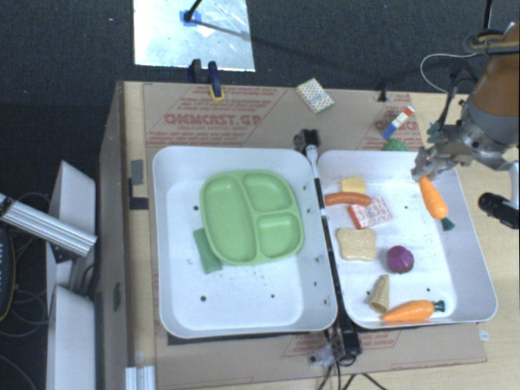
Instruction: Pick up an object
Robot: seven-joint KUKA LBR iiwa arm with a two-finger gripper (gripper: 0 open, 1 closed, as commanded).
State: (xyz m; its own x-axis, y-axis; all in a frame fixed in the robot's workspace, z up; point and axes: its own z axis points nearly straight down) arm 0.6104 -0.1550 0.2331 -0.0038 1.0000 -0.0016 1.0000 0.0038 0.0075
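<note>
My gripper (426, 169) hangs over the far right corner of the right bin (471, 275). An orange carrot (434, 198) with a green tip lies slanted just below it, its upper end right at the gripper's tip. Whether the carrot is gripped cannot be made out. Also in this bin are a sausage (345, 198), a yellow piece (353, 185), a red-and-white packet (370, 214), a bread slice (357, 244), a purple onion (399, 259), a cone (379, 292) and a second carrot (410, 310).
The left bin (183, 299) holds a green divided plate (252, 216) and a green slab (205, 251). Behind the bins on the board lie a checkered block (314, 95) and a red-and-blue item (396, 123). A metal divider (322, 226) runs between the bins.
</note>
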